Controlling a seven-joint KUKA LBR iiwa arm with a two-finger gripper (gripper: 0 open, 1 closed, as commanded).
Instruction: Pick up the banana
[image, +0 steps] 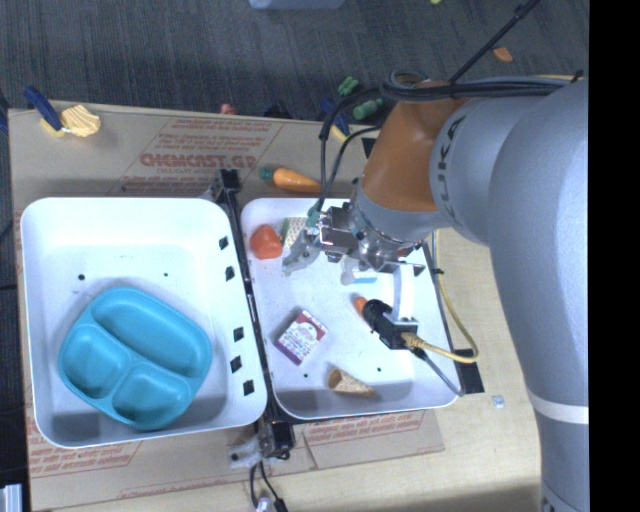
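My gripper (303, 250) hangs low over the back left part of the right bin (425, 395). The arm comes in from the right and covers the bin's back right corner. A pale yellowish thing (292, 232) lies right at the gripper's tip, partly hidden by it. It may be the banana, but I cannot tell for sure. Nothing shows as held.
A red-orange round fruit (265, 241) lies just left of the gripper. A purple box (300, 337), a tan wedge (347, 381) and a small orange piece (358, 302) lie in the right bin. The left bin (40, 230) holds a blue divided plate (135, 353). A carrot (294, 180) rests behind the bins.
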